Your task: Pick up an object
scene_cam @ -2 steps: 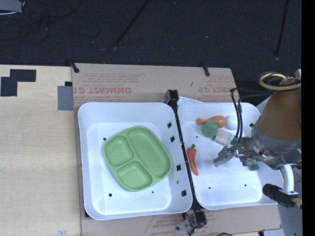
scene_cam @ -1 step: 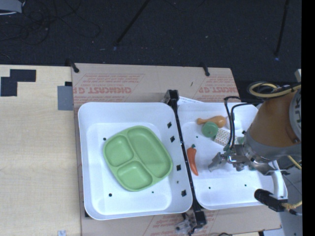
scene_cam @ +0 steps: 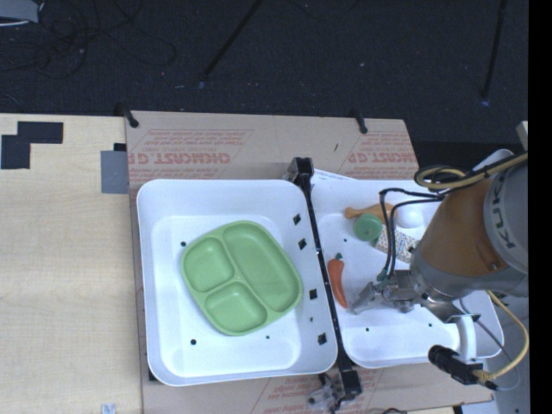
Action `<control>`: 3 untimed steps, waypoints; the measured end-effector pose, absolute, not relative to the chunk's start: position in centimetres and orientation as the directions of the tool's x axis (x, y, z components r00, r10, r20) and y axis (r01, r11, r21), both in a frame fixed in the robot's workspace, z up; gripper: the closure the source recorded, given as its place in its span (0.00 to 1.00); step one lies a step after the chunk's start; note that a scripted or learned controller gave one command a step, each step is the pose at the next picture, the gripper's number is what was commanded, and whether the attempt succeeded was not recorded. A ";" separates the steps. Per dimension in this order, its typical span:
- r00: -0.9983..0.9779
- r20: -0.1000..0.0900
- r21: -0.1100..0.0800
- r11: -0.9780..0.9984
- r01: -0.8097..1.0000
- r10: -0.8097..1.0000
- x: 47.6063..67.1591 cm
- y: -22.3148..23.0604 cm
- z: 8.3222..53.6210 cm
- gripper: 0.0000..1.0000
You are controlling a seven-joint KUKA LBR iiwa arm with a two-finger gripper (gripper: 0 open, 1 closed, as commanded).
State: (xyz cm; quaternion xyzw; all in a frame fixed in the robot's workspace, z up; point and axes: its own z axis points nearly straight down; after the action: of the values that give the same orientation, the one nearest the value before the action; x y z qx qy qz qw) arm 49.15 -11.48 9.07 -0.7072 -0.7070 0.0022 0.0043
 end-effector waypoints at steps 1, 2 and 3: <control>0.008 0.002 -0.006 -0.008 1.000 1.000 49.2 -11.7 10.3 1.00; -0.001 0.000 0.002 0.001 1.000 1.000 50.0 -11.5 14.8 1.00; -0.001 0.000 0.003 0.001 1.000 1.000 50.0 -11.2 21.0 1.00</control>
State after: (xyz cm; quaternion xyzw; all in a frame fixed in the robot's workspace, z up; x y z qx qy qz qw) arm 50.03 -11.19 21.04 -0.7067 -0.7075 -0.0011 -0.0011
